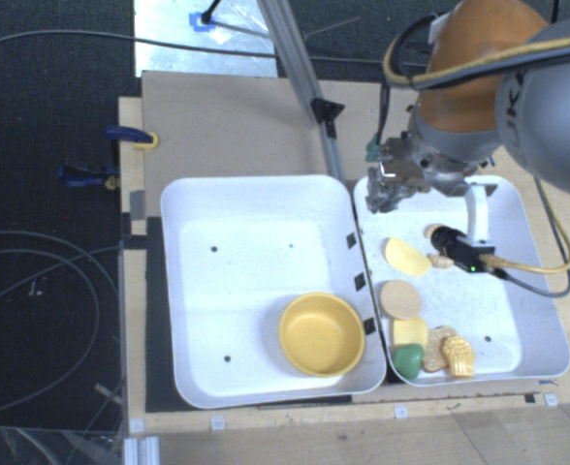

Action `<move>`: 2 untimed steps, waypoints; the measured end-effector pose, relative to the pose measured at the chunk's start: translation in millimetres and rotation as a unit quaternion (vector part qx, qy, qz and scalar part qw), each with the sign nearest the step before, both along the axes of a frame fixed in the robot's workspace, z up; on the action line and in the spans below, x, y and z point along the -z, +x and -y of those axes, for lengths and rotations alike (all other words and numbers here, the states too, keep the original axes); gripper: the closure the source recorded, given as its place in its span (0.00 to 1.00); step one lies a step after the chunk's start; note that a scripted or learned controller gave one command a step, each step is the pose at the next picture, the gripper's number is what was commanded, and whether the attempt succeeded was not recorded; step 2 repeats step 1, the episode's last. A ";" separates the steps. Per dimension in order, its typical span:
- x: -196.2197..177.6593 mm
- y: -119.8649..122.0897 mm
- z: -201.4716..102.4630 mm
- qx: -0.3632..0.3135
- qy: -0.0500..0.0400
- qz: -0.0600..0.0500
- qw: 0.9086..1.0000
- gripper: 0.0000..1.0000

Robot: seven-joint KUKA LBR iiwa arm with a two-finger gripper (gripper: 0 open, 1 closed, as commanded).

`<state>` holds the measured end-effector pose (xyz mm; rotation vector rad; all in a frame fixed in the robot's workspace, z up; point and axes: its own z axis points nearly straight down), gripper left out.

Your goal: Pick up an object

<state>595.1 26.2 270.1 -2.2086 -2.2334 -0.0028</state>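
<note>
The gripper [386, 194] is seen poised over the far left corner of the right bin [537, 289], with nothing seen between its fingers, though their spread cannot be told. A pale yellow piece [406, 257], a tan disc [400, 299] and smaller items lie below it; a yellow bowl [322, 333] sits in the left bin [217, 221].

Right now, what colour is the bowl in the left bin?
Yellow. The bowl shows clearly in the camera view, near the left bin's front right corner.
</note>
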 end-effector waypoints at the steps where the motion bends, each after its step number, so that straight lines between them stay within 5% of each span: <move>1: 3.8 2.4 -52.6 0.000 0.000 0.000 1.000 1.00; 2: 3.8 2.4 -52.6 0.000 0.000 0.000 1.000 1.00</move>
